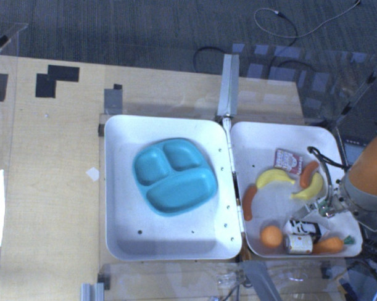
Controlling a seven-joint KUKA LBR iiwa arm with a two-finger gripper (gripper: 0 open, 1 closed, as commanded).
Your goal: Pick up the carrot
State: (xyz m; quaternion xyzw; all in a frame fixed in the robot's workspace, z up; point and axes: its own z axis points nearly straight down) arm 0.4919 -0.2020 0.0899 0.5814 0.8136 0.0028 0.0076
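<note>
The carrot (pixel 329 245), orange with a small green end, lies in the near right corner of the right bin (pixel 263 138). It rests beside a small white can (pixel 299 244). My gripper (pixel 324 208) hangs over the right side of that bin, a little behind the carrot and just above a black and white object (pixel 304 228). It is near the yellow banana (pixel 307 189), and there is a gap between it and the carrot.
The right bin also holds an orange (pixel 271 236), a red sausage-shaped piece (pixel 249 201), another red-orange piece (pixel 309 174) and a red and white packet (pixel 287 160). A blue divided plate (pixel 175 176) sits in the left bin (pixel 120 237). A black cable (pixel 321 156) loops behind my gripper.
</note>
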